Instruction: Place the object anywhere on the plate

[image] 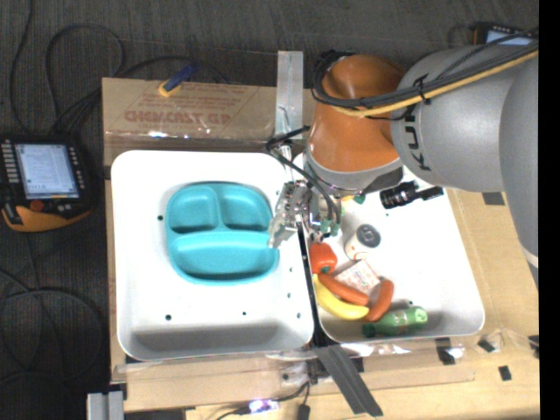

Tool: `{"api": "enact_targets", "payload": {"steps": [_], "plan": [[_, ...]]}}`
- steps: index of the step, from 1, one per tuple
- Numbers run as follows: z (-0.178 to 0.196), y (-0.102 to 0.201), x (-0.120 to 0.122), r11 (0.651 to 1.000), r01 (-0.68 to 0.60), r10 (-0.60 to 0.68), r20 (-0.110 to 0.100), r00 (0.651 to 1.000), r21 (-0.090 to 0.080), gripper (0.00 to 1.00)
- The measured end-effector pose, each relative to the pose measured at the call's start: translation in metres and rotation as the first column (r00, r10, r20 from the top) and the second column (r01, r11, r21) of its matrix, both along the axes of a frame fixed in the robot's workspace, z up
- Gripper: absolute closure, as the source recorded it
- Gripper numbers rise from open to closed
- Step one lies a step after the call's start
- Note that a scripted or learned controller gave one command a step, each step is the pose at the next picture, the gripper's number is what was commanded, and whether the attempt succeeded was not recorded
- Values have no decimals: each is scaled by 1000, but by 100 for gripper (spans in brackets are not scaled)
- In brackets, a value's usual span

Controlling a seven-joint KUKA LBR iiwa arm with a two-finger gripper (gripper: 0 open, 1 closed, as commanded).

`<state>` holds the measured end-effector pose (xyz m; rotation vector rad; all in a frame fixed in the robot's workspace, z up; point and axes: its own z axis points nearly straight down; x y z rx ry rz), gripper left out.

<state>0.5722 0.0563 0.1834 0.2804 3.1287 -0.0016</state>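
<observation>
A teal plate with three compartments lies in the left white bin. My gripper hangs over the divider between the two bins, just off the plate's right edge. Below it, in the right bin, toy foods lie in a heap: a red pepper, a yellow banana, an orange carrot, a brown-orange sausage, a green piece and a white packet. The wrist hides the space under the gripper, and I see nothing clearly held.
A small grey disc lies in the right bin near the gripper. A cardboard sheet lies behind the left bin. A handheld pendant sits at the far left. The arm's orange band looms over the right bin's back edge.
</observation>
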Motion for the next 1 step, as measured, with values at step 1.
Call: {"api": "enact_targets", "payload": {"steps": [1], "plan": [[26, 19, 44, 997, -75, 75, 3, 997, 0, 100]]}}
